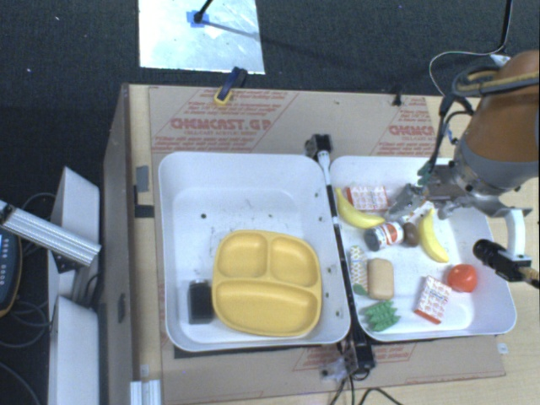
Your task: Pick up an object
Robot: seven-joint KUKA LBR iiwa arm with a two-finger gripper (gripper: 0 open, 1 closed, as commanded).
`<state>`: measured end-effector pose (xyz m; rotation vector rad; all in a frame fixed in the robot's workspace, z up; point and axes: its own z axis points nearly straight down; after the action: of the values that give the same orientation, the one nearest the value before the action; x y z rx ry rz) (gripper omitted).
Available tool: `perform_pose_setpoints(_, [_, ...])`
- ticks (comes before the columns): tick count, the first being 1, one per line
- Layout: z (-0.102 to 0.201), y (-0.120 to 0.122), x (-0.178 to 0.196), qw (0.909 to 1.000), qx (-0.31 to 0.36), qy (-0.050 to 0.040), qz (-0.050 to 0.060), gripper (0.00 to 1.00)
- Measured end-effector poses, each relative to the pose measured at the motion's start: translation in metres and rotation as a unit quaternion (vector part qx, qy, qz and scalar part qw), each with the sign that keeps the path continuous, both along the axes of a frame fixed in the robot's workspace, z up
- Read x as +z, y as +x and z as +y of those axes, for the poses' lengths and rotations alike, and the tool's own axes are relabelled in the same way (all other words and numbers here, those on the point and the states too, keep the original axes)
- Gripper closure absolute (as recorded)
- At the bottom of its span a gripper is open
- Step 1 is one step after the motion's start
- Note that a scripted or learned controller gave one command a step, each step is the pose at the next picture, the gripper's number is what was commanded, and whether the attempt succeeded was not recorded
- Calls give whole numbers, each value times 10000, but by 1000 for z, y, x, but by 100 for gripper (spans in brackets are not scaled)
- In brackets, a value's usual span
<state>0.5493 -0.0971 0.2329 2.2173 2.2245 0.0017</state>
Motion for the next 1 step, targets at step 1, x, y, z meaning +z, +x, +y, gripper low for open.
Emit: perform_pose_setpoints(1, [-48, 10, -108, 10000, -12, -1, 5, 0])
